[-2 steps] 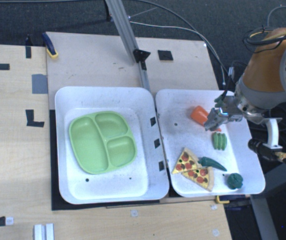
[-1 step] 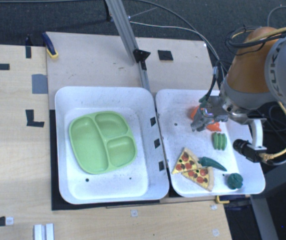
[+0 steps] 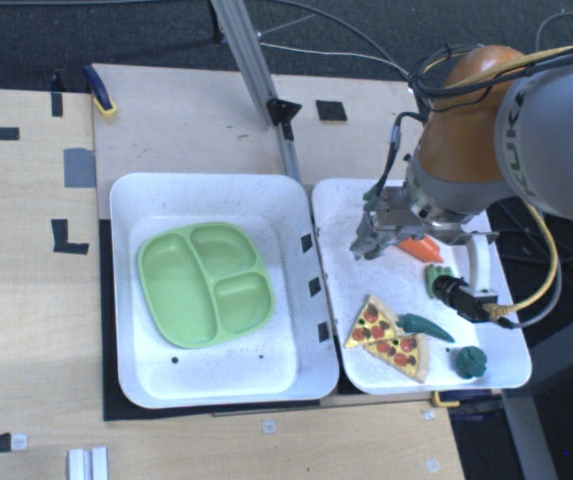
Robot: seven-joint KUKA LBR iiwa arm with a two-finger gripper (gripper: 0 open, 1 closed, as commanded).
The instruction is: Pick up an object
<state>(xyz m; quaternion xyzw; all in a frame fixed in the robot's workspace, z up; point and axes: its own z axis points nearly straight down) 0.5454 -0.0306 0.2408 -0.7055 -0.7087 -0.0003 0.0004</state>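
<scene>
Left bin [image 3: 126, 268] just has the green divided plate [image 3: 206, 283]. In the right bin [image 3: 338, 208] my gripper [image 3: 368, 248] hangs over bare floor, can't tell how the jaws stand. I'd slide nearer, over the pizza slice [image 3: 388, 338], before dropping.

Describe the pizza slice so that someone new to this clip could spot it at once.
Start with the right-hand white bin, the one under the arm. Near that bin's front edge lies the pizza slice, a flat yellow wedge with red spots. It is the bin's only yellow, triangular thing: the dark green pepper-shaped toy and the round green toy lie to its right, and an orange piece behind it.
</scene>
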